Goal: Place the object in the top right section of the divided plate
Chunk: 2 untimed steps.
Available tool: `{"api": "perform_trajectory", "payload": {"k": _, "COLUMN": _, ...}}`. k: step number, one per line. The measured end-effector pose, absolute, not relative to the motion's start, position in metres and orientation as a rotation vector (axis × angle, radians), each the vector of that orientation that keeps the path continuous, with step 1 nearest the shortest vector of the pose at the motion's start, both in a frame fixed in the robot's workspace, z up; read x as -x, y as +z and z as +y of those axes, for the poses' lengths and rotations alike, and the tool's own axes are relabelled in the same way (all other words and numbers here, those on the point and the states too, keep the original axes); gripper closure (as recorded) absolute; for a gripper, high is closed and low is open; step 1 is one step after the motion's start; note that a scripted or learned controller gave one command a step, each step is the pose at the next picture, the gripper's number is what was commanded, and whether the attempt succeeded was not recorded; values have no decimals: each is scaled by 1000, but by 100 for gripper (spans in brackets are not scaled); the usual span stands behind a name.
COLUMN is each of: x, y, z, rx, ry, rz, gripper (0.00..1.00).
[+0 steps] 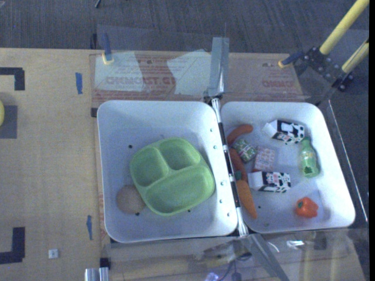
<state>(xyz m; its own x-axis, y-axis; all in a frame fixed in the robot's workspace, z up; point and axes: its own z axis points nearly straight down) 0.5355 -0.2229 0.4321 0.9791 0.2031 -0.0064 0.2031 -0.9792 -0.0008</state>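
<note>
Camera view | divided plate in left bin | round brown object touching plate | jaws: cannot tell

Arm's colours, markings: indiscernible

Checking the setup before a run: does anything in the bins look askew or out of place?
The green divided plate sits rotated, not square with the left bin, and a tan round object lies tucked against its lower-left rim. The toys in the right bin lie loosely scattered.
</note>
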Motion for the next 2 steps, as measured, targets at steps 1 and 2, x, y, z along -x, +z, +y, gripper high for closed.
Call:
{"api": "perform_trajectory", "payload": {"k": 1, "x": -535, "y": 432, "z": -223, "rx": 3125, "ry": 10, "rz": -320, "gripper": 0}}
{"api": "perform_trajectory", "payload": {"k": 2, "x": -538, "y": 439, "z": -221, "rx": 3124, "ry": 22, "rz": -329, "gripper": 100}}
